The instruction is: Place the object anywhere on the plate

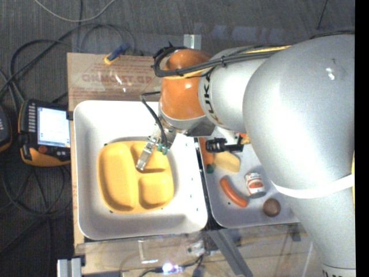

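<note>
My gripper (145, 157) hangs over the yellow plate (124, 183) in the left bin (86, 154); I cannot tell its state, nor see anything in it. The sausage (233, 192), can (254, 183) and other items lie in the right bin (222, 215), so placing seems undone. My arm (242, 97) reaches in from the right.

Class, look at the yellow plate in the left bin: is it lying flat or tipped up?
Flat. The yellow plate rests face up on the left bin's floor, all three compartments showing.
</note>
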Robot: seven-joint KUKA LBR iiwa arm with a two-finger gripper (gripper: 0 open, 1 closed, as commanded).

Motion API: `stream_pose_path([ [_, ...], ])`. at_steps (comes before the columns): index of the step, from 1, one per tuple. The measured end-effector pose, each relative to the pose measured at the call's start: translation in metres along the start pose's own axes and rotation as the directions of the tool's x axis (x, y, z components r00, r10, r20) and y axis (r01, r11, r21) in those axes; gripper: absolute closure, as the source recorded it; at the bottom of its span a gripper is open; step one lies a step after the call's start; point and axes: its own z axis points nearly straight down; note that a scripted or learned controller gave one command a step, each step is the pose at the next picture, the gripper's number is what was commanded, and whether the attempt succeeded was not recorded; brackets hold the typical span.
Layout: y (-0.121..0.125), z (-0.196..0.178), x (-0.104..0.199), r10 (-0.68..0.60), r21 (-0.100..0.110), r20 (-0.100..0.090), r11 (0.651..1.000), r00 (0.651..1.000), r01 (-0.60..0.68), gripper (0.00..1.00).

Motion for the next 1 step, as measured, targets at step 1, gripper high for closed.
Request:
stream_pose_path([
  [1,-0.0031,-0.0003,-0.0002,-0.228,-0.006,0.0,0.974,0.974,0.228,0.0],
])
